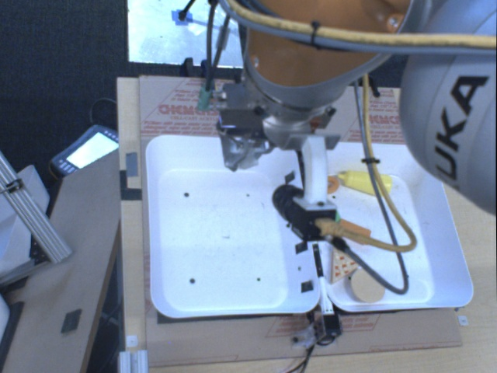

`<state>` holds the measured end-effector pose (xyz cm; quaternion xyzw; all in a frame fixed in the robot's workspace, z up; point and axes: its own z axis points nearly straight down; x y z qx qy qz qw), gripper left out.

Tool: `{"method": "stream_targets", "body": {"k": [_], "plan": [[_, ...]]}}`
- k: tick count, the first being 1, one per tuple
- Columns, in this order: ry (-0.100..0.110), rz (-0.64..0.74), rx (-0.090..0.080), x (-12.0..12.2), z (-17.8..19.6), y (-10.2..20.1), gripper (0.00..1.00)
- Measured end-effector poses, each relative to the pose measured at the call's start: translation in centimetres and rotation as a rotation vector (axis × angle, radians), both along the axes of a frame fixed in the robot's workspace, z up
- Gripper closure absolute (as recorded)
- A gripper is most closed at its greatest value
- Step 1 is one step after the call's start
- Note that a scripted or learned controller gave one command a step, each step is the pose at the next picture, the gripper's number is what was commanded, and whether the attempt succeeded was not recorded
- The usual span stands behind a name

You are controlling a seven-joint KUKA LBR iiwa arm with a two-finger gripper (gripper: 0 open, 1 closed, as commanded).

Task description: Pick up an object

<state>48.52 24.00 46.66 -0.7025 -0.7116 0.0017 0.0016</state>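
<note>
Orange-banded arm [326,29], jaws [242,152] over left bin [167,231]

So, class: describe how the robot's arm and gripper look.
The arm is grey with a glossy orange band and black KUKA lettering. Yellow and grey cables run along it. The gripper is a metallic grey block beside a white bracket.

1. Two shallow white plastic bins [217,301], side by side, touching along their inner rims.
2. Brown cardboard sheet with red print [178,107], lying flat under both bins.
3. Pale wooden surface [85,208], carrying the cardboard.
4. Small dark handheld device with a lit screen [85,152], left of the bins.
5. Ribbed silver metal rail [35,220], lying slantwise at the far left.
</note>
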Motion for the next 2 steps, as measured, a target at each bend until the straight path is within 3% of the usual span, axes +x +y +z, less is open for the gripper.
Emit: {"method": "stream_targets", "body": {"k": [1,2], "plan": [[0.009,-0.013,-0.006,-0.1,-24.3,-0.7,1.0],[-0.007,-0.013,0.001,2.7,-23.1,-0.6,1.0]]}}
